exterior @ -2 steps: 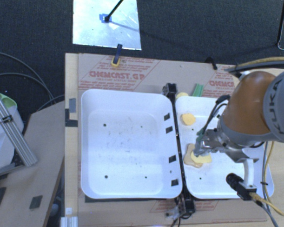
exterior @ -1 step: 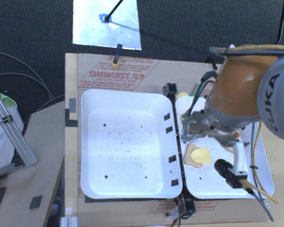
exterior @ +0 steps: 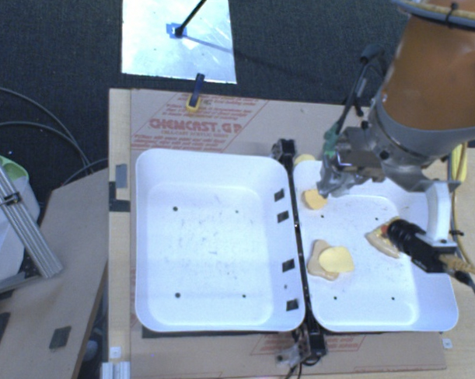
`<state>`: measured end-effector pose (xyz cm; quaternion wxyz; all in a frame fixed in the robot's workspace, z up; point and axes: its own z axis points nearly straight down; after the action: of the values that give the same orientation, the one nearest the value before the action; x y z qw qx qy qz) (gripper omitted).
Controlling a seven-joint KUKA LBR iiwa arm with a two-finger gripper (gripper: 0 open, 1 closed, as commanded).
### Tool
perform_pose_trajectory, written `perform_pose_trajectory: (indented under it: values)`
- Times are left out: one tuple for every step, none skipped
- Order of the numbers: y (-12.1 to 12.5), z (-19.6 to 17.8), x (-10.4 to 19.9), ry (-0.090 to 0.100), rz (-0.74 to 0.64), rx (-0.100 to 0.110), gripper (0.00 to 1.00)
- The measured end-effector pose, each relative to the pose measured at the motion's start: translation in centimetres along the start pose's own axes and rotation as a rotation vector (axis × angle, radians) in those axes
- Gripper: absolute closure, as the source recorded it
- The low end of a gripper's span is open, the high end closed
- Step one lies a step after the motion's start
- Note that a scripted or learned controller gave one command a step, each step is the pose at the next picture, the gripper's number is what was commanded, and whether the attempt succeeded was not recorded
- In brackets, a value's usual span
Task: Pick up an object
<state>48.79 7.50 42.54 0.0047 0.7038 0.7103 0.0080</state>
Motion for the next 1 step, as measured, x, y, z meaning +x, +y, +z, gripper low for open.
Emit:
perform_pose_trajectory:
  values:
    - [-0.1,0.64,-0.33,-0.004,0.004,0.015,1.0]
